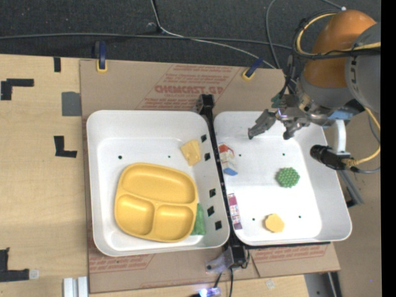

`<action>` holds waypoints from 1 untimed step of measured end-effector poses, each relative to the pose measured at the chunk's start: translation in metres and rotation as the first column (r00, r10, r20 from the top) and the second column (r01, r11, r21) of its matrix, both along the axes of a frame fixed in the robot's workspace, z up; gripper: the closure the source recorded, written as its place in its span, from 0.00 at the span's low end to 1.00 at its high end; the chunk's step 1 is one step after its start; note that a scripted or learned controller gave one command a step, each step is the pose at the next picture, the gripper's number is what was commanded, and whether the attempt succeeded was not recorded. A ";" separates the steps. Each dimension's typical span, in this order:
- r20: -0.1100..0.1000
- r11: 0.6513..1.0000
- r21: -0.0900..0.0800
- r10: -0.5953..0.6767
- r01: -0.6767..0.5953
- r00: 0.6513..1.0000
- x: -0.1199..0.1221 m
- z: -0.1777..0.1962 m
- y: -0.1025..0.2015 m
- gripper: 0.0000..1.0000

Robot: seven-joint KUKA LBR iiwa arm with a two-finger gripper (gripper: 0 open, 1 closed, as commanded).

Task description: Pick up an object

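Green knobbly ball (288, 177) sits mid right bin (334, 224), clear of neighbours. Likely light, slightly yielding, bumpy enough to grip; take across its widest part. Gripper (274, 127) hangs at its 12 o'clock near the bin's far wall, fingers spread, nothing between them. Orange disc (274, 223) at the ball's 7 o'clock: smooth, flat. In the left bin (102, 166), a glossy yellow divided tray (157, 201).
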State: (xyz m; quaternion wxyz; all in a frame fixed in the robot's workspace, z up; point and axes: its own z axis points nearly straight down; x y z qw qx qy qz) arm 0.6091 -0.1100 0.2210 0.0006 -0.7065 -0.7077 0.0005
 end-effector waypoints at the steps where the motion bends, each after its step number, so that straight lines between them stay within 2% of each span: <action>1: -0.004 1.000 -0.001 -0.001 0.001 1.000 -0.004 -0.046 -0.005 0.00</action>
